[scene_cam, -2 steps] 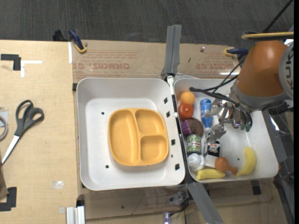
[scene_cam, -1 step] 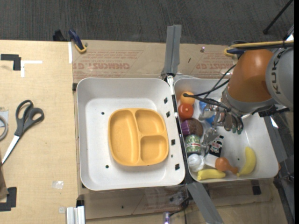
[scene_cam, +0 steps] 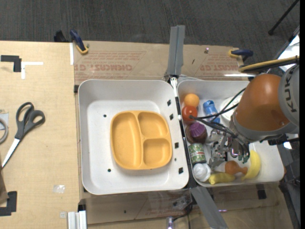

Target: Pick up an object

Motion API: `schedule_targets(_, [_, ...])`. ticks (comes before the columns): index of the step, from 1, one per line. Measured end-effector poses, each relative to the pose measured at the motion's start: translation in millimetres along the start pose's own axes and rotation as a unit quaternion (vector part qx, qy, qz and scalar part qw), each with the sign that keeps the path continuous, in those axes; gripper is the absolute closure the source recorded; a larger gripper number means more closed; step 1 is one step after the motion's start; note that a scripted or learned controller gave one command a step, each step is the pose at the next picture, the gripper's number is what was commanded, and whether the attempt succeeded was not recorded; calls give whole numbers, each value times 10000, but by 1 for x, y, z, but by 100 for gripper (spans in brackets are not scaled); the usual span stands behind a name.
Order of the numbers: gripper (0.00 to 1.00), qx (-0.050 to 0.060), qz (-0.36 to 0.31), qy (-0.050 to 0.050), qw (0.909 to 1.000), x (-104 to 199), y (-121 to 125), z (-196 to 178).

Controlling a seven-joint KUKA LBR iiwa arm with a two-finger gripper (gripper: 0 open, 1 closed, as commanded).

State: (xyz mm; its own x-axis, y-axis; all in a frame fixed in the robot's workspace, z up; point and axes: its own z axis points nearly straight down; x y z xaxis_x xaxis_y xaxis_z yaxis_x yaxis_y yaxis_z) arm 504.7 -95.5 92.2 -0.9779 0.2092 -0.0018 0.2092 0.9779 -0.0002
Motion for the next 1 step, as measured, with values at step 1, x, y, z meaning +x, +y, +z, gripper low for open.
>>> schedule_targets(1, [0, 1, 651, -9, 9979, -48, -28, -67])
